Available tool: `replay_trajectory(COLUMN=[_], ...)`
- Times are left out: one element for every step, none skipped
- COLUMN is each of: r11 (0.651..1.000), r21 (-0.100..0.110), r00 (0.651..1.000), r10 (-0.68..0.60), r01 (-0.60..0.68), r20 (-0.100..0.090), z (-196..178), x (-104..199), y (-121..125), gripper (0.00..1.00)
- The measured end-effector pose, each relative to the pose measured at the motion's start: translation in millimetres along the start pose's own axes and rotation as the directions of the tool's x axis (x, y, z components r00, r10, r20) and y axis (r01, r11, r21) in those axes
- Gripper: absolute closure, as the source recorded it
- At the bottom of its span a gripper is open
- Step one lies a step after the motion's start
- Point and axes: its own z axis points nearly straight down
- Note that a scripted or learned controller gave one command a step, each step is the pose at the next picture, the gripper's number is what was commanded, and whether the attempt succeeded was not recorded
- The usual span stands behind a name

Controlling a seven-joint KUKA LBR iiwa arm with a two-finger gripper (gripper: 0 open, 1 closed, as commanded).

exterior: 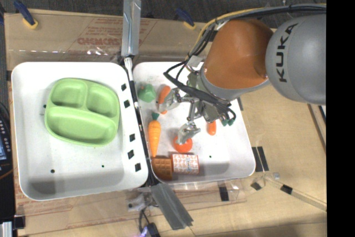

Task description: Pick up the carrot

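Left of the divider, in the left shallow white plastic bin (28, 119), sits a pale green moulded plastic tray w/ three compartments (83, 111), smooth, matt, rounded corners; nothing loaded in it.

Right bin (238, 141), left edge: orange tapered plastic carrot (155, 136) lies lengthwise just beside the divider wall, green stub at top, free of contact w/ gripper. Below it, a brown rounded bread-like item (161, 168) touching a short can w/ red-and-white printed label (185, 164), on its side. Above: small green rounded toy (147, 93) and an orange-red elongated piece (164, 96). Centre: round red-orange fruit-like toy (183, 144).

Two-finger metal gripper (186, 131) hangs over that round toy, not the carrot; whether the fingers are spread or pressed together, cannot tell. Small orange piece (211, 128) lies to its right.

Risks, as judged:
- Wrong object taken, since gripper sits nearer the round toy.
- Carrot close to wall; one finger may strike the rim.
- Smooth tapered body may slip or roll out of a pinch.
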Motion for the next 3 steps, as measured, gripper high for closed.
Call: replay_trajectory(r11=[0.989,1.0,0.888], r21=[-0.004,0.0,0.003], r00=[0.989,1.0,0.888], r10=[-0.145,-0.006,-0.46], r01=[0.145,0.006,0.46], r20=[-0.004,0.0,0.005], z=[88.2,0.1,96.9], x=[-5.5,-2.1,30.2], y=[-14.4,5.8,-11.7], gripper=[0.0,0.0,0.0])
